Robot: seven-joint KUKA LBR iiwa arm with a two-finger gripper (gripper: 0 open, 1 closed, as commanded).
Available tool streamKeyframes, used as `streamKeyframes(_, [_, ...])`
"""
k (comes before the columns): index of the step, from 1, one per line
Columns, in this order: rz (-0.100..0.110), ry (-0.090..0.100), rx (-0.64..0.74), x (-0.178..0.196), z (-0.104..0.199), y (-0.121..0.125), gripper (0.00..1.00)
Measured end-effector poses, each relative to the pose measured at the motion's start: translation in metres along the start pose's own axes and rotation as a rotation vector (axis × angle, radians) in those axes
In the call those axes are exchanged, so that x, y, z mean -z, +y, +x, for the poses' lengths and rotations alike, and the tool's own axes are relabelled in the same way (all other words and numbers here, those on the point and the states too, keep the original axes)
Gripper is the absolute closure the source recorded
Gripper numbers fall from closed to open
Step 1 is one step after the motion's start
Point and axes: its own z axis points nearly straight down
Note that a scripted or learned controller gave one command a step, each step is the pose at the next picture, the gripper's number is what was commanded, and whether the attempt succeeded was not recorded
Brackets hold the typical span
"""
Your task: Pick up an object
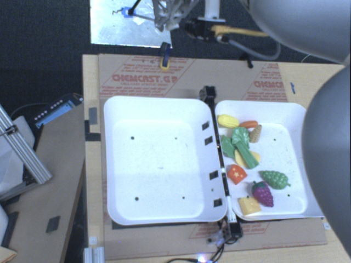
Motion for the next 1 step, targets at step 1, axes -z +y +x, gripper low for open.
streamKeyframes(1, [0.027, -0.009, -0.005, -0.0982, -0.0013, -0.0054, 1.00])
